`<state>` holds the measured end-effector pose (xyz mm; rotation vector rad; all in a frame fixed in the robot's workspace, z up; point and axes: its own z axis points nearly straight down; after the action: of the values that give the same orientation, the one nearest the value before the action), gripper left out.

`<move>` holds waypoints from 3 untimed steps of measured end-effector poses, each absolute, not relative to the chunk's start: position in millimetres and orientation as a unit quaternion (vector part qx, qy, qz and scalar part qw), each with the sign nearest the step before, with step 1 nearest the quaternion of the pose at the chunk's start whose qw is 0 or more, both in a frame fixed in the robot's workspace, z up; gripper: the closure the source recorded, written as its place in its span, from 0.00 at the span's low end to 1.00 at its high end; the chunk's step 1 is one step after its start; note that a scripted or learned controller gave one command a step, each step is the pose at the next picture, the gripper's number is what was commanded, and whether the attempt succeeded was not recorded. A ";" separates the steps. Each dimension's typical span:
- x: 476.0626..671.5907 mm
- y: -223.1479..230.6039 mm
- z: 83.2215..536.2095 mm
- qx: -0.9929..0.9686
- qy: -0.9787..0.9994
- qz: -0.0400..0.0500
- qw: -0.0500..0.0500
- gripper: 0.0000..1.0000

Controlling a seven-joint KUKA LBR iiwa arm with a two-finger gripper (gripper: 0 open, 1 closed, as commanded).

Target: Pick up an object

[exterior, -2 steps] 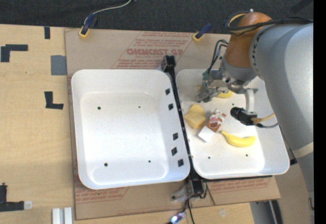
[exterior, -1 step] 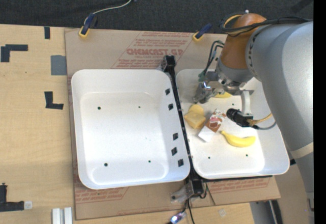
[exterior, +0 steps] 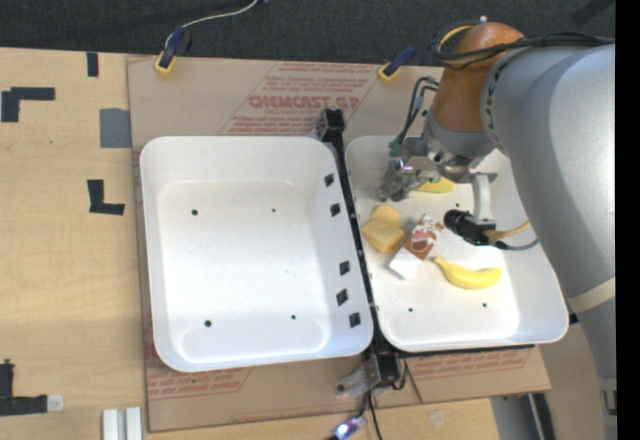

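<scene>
While the arm [exterior: 560, 138] reaches in from the right, its jaws sit over the far left part of the right bin [exterior: 450, 320], just beside a small yellow piece [exterior: 440, 187]. I cannot tell whether they are wide or narrow. Nearer the camera in the same bin lie a yellow block [exterior: 382, 228] by the inner wall, a small red and white item [exterior: 424, 238], a white block [exterior: 403, 267] and a banana [exterior: 468, 275], all apart from the jaws. The left bin [exterior: 150, 160] sits alongside on the surface [exterior: 60, 258].
</scene>
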<state>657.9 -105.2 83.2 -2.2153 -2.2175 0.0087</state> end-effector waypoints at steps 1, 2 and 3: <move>667.4 -120.5 83.5 -0.707 -0.707 0.001 0.002 1.00; 657.5 -154.0 84.9 -0.707 -0.707 0.001 0.000 1.00; 643.2 -90.4 84.0 -0.705 -0.709 0.000 0.002 1.00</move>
<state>643.2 -90.4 84.0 -2.2133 -2.2250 0.0015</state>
